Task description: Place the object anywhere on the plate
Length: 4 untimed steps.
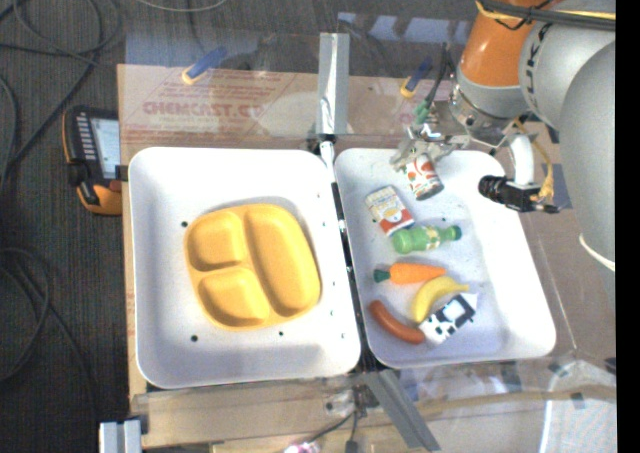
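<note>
Red and white, the small can point(424, 176) lies tilted at the far end of the right bin point(520, 336), and the gripper point(424, 144) sits right on top of it. We judge this can to be the object meant for the yellow plate point(252, 263), since it is the one thing the arm is working at. The metal fingers point(411, 153) appear to touch the can's upper end, but the view is too cluttered there for us to tell whether they are spread, pressed together, or pinching it.

Taking the can as our landmark: just beside it toward the near side lies a small white carton point(387, 207), then a green bottle point(427, 237), an orange carrot point(408, 273), a banana point(439, 294), a sausage point(396, 322) and a black-and-white box point(447, 317), each farther from the can in turn. The plate rests in the left bin point(160, 181), well apart from the can, across the raised divider point(338, 211) where the two bins meet.

To do this step well, we would want the fingers settled squarely across the can's body, not its rim, before any lift. A tilted can may roll out of a shallow pinch. We would then lift straight up, high enough to pass the divider, and carry it over any of the plate's three compartments before letting go low.
</note>
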Available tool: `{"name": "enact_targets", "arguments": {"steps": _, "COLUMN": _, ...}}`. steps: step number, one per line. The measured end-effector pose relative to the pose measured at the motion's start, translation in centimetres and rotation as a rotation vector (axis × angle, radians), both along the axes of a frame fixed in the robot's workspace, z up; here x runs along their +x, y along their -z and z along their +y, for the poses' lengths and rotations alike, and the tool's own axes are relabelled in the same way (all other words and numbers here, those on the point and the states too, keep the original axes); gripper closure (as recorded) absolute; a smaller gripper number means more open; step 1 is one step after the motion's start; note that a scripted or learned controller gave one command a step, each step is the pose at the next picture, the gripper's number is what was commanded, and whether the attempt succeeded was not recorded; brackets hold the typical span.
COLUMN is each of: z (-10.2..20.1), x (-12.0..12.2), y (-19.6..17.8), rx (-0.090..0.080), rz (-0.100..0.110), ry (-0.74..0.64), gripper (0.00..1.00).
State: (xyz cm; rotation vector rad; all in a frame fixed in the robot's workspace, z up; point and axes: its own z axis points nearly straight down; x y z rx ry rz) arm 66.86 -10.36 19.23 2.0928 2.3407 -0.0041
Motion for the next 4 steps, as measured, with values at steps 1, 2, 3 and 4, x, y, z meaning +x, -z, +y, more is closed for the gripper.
{"name": "enact_targets", "arguments": {"steps": 1, "z": 8.3, "x": -2.6, "y": 0.9, "rx": 0.003, "rz": 0.001, "ry": -0.12, "gripper": 1.0}}
{"name": "enact_targets", "arguments": {"steps": 2, "z": 13.0, "x": -8.2, "y": 0.9, "rx": 0.003, "rz": 0.002, "ry": -0.17, "gripper": 1.0}}
{"name": "enact_targets", "arguments": {"steps": 3, "z": 19.7, "x": -14.0, "y": -0.1, "rx": 0.003, "rz": 0.003, "ry": -0.179, "gripper": 1.0}}
{"name": "enact_targets", "arguments": {"steps": 4, "z": 19.7, "x": -14.0, "y": -0.1, "rx": 0.003, "rz": 0.003, "ry": -0.179, "gripper": 0.0}}
